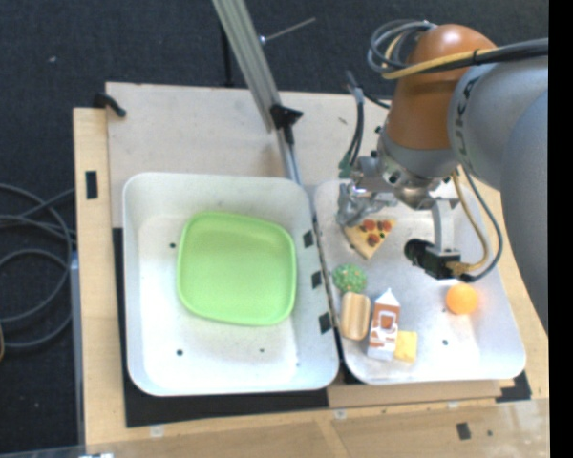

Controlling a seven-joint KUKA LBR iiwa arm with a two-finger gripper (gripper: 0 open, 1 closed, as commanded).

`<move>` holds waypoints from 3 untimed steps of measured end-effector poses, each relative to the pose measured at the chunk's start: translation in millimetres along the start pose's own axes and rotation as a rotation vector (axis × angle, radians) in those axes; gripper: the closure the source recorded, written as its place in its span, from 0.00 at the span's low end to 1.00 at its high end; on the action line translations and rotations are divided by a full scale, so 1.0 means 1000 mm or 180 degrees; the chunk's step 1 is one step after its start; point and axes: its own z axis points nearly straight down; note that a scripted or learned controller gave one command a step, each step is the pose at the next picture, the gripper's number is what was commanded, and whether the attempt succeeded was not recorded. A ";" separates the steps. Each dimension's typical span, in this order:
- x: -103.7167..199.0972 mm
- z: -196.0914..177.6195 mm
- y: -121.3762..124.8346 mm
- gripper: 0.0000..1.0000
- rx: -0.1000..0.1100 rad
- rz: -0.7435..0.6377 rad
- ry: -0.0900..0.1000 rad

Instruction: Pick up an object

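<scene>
The arm [501, 103] is a thick, smooth grey tube with a rounded orange band [430, 84] above the wrist. Thin grey and yellowish cables loop over the band's top and trail down its side. Just above the fingers sits a silver metal wrist block [387, 181], with a black cable plug [430, 258] hanging nearby.

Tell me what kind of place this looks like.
Probably a robotics lab test bench: a robot arm reaches over two white bins, toy food such as a pizza slice and an orange ball fills one, and loose cables trail across dark carpet.
</scene>
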 end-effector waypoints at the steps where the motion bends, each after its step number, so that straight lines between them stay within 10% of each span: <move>1: 0.052 -0.015 0.011 1.00 -0.0002 -0.0002 0.0001; 2: 0.112 -0.022 0.018 1.00 0.0001 -0.0006 0.0001; 3: 0.108 -0.022 0.019 0.00 0.0002 0.0010 -0.0005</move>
